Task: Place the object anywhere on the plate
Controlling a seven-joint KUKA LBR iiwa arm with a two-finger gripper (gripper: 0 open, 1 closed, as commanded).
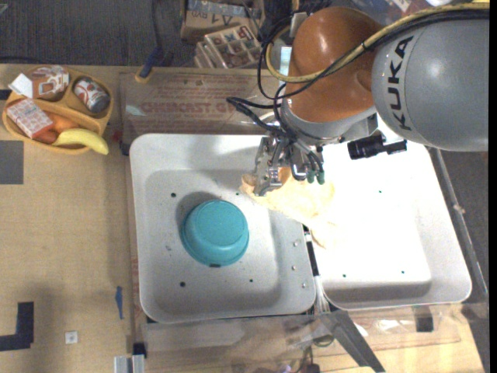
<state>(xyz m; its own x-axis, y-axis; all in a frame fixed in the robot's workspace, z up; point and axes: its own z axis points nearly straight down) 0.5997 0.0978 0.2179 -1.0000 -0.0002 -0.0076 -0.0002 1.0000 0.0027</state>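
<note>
The object (299, 196) is a pale yellowish, soft-looking item lying across the shared rims of the two bins, near their upper middle. One end reaches toward the left bin (155, 169); the other rests on the floor of the right bin (404, 231). A small tan part shows at its left end, directly under the gripper.

The gripper (273, 179) stands just above and against the left end of the object. Its metal fingers point down at the item, but whether they are spread or clamped on it cannot be told — the fingertips merge with the object in this view.

The plate (216, 232) is a round teal dish, apparently turned upside down, resting on the floor of the left bin. It lies down and to the left of the object, apart from it.

The arm (435, 76) — grey, with an orange band (330, 61) above the wrist — reaches in from the upper right, with black cables looped around the wrist.

Outside the bins, at the upper left of the bench (62, 247), a yellow tray (15, 123) holds a banana (81, 140) and several small items.
</note>
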